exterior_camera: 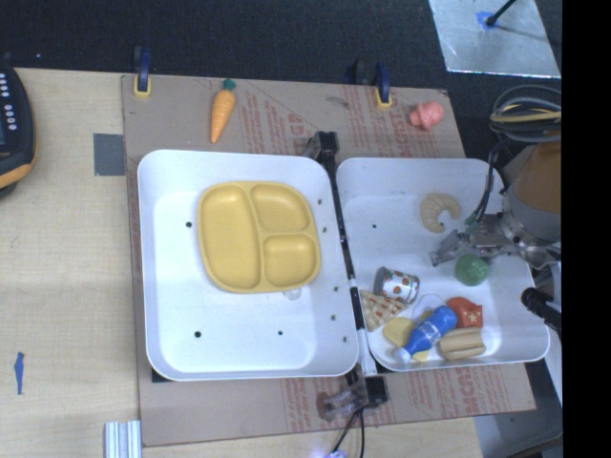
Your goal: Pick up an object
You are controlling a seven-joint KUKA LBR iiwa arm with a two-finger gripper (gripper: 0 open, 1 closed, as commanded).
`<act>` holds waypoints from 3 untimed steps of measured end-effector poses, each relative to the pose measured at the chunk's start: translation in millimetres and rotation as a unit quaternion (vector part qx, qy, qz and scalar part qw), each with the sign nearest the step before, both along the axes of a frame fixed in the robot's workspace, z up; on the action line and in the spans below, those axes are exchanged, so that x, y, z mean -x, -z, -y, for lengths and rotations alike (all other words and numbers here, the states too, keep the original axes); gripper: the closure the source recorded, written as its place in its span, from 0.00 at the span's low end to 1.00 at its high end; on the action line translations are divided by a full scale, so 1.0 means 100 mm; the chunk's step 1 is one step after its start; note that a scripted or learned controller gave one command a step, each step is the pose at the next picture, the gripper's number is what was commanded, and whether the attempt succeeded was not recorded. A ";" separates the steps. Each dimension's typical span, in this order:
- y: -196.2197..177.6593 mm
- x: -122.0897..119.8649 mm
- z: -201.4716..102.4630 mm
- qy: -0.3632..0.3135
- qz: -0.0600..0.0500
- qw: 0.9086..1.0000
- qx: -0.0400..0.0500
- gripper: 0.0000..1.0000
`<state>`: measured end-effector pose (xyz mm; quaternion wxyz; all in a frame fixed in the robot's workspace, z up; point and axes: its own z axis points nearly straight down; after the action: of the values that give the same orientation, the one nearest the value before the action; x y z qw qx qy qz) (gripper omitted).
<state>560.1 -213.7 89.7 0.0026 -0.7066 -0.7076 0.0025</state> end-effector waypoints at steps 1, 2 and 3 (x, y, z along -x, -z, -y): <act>-0.13 -0.02 0.00 -0.001 0.002 1.000 0.001 1.00; -1.02 0.26 -0.62 -0.004 0.006 1.000 -0.001 1.00; -0.97 0.27 -0.59 -0.001 0.002 1.000 0.000 0.00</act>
<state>533.5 -154.6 186.4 0.0009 -0.7059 -0.7083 0.0009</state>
